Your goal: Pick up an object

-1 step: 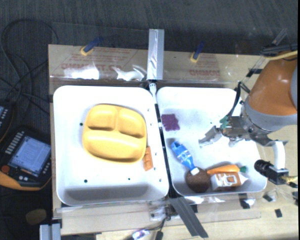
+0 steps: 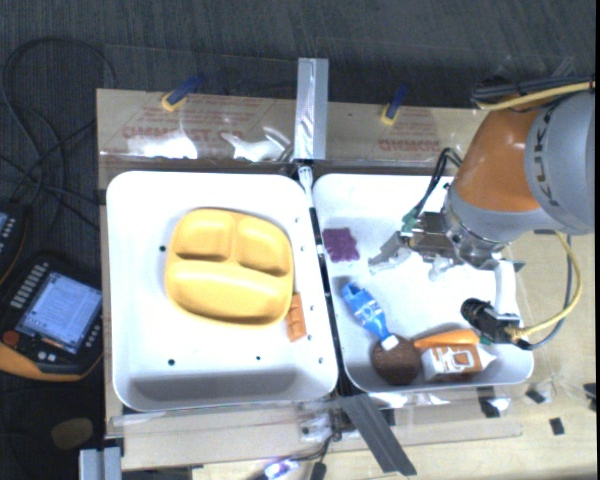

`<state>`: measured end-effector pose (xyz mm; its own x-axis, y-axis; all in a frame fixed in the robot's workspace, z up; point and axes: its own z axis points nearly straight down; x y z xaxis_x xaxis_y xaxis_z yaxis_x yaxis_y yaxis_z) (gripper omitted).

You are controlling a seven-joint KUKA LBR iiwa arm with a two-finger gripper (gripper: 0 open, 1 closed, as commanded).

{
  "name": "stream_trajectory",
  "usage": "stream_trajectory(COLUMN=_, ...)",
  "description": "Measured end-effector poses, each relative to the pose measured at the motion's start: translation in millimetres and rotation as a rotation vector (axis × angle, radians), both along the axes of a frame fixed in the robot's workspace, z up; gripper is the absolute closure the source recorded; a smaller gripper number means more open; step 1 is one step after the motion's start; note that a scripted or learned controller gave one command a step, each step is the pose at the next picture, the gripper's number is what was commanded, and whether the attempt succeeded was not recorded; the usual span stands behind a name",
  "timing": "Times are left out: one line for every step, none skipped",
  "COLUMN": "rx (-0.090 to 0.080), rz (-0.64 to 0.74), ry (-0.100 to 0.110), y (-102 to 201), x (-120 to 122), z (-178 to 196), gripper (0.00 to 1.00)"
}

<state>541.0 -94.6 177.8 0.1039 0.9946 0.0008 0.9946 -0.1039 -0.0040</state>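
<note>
White plastic made up most of what I had on screen: two shallow bins sat side by side on the wooden bench (image 2: 120, 108), pushed together so the arm could reach either without moving its base. The left bin (image 2: 140, 368) carried the biggest item, a yellow moulded tray with three compartments (image 2: 230, 265), lying upside down by the look of its rounded humps, with a small orange block (image 2: 296, 318) wedged between its right edge and the bin wall.

Next in size was the grey arm with its orange band (image 2: 500, 163), which reached in from the right and hung over the right bin (image 2: 332, 193). Its pincer (image 2: 415, 253) pointed down over the bare middle of that bin, and I could see nothing between the fingers; the two metal tips looked spread apart, so I read it as open and empty. I judged it to be poised over a spot with no object under it, so a close there would likely have caught nothing.

The candidates lay around it. An orange-and-white carton (image 2: 452, 358) rested along the near wall, touching a brown rounded lump (image 2: 395, 360) on its left. A blue plastic bottle (image 2: 365, 308) lay tilted just above that lump, near the divider. Smallest was a flat purple square (image 2: 340, 242) up by the left wall, which I judged hardest to grip because it sat so low.
</note>
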Motion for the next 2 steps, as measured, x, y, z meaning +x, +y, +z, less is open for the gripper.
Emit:
stream_trajectory(rx=0.0, rz=0.037, ry=-0.001, y=-39, x=32, z=7, gripper=0.0)
stream_trajectory(rx=-0.002, rz=0.065, ry=-0.012, y=-2, x=-25, z=-89, gripper=0.0)
